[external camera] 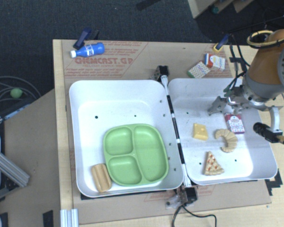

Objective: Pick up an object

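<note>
The camera view looks down at a slant on a bench carrying two shallow white bins side by side. The right bin (pixel 255 171) serves as the landmark here.

The grey arm (pixel 267 70), with its orange band above the wrist, reaches in from the right edge and bends down over the far right part of the right bin. Its gripper (pixel 227 104) hangs low over the bin's floor, toward the far side, with metal parts splayed leftward. Whether the fingers are wide or narrow cannot be told from this angle, and nothing is seen between them.

Inside the right bin, a small red and white carton (pixel 235 124) lies just beside the gripper, on its near side. A yellow cheese wedge (pixel 200 131) lies near the bin's middle, left of the carton. A croissant (pixel 226 140) lies just in front of the carton. A pizza slice (pixel 212 164) lies close to the bin's near wall.

Left of the right bin, touching it along a shared edge, sits the left bin (pixel 80 103). It holds a green divided plate (pixel 135 154) and a piece of toast (pixel 101 177) at the plate's left, near corner.

Beyond the right bin, on the bench, lie two small packets (pixel 207 66). Farther left lies a blue and white bottle (pixel 87 50).
</note>
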You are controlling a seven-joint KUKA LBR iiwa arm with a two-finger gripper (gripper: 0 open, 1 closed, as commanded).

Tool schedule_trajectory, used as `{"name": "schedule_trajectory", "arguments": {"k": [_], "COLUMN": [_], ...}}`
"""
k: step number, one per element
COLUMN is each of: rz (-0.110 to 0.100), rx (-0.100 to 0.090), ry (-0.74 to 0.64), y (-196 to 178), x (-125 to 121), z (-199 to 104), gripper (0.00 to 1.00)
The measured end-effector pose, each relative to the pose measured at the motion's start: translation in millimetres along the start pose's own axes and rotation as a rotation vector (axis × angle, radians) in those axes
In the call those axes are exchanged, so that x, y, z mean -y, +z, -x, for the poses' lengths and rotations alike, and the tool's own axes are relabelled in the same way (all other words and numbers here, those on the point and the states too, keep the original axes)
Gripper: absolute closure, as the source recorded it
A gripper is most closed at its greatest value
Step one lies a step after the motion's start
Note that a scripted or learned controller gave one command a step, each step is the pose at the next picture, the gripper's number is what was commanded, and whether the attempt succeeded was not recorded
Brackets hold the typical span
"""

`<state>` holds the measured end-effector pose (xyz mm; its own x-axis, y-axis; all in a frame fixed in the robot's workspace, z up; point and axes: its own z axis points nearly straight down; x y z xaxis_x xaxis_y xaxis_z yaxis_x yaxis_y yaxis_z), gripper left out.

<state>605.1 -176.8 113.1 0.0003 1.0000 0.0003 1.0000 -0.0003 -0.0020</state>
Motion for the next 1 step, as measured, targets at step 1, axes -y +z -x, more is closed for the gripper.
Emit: {"name": "schedule_trajectory", "arguments": {"k": [1], "rz": [0.012], "rx": [-0.006], "ry": [-0.006], "y": [21.7], "x": [17.0], "z": [35.1], "gripper": [0.00]}}
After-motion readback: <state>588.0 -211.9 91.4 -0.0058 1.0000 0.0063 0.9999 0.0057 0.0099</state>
